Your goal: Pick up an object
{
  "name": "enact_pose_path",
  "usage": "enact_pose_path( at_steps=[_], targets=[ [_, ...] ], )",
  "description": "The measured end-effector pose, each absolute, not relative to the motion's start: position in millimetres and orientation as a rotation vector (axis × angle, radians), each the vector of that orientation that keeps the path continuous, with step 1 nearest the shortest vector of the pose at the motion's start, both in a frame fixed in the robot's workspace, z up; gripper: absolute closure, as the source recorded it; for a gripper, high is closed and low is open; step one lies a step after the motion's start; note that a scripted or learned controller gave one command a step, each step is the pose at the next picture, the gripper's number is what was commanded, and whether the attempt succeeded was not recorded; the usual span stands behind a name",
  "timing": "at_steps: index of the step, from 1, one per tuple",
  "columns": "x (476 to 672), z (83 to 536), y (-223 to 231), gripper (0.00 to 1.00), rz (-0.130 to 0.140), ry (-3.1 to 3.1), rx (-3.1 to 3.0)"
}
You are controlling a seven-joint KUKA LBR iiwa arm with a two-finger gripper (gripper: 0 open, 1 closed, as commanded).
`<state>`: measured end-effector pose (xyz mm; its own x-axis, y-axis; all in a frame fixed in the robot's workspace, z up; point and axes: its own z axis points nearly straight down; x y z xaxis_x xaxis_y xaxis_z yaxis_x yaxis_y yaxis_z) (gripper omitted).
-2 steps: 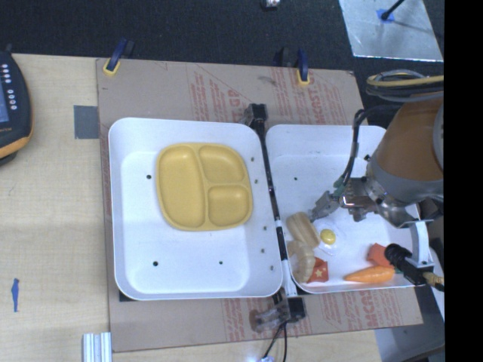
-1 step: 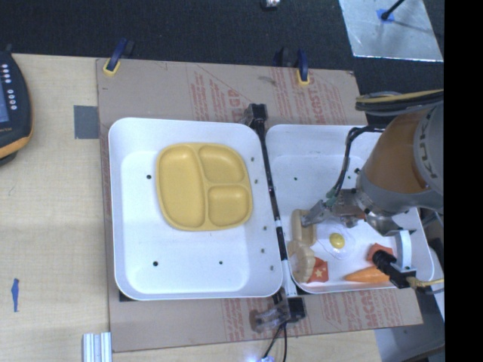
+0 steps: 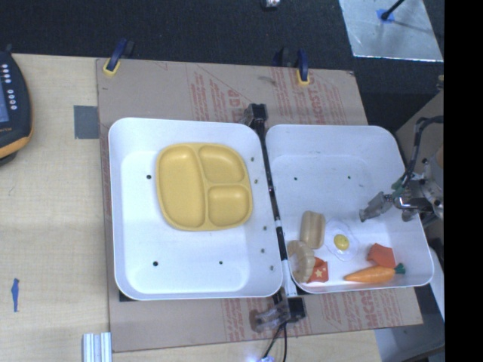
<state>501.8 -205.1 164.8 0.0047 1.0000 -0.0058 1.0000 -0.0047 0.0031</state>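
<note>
Several foods lie below my empty, parted claw; I approach, then must descend onto the carrot.

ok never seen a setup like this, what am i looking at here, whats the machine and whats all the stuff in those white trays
One camera looks down at a slant on a bench with two shallow white bins. The left bin holds a yellow divided plate. The right bin holds toy food near its front: a bread piece, a fried egg, a carrot and a few more pieces. The machine is a robot arm reaching in from the right; its gripper, the metal claw, hangs over the right bin with nothing between its fingers.
</note>
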Motion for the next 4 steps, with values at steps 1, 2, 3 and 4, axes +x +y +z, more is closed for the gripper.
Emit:
enact_pose_path(
  at_steps=[1,2,3,4],
  targets=[
    [607.3,161.6,-106.7,0.00,0.010,2.237,2.204],
    [539.2,193.3,-87.2,0.00,-0.006,2.228,2.223],
    [511.3,145.9,-92.2,0.00,-0.009,2.229,2.225],
    [521.9,89.3,-91.2,0.00,-0.005,2.228,2.220]
  ],
)
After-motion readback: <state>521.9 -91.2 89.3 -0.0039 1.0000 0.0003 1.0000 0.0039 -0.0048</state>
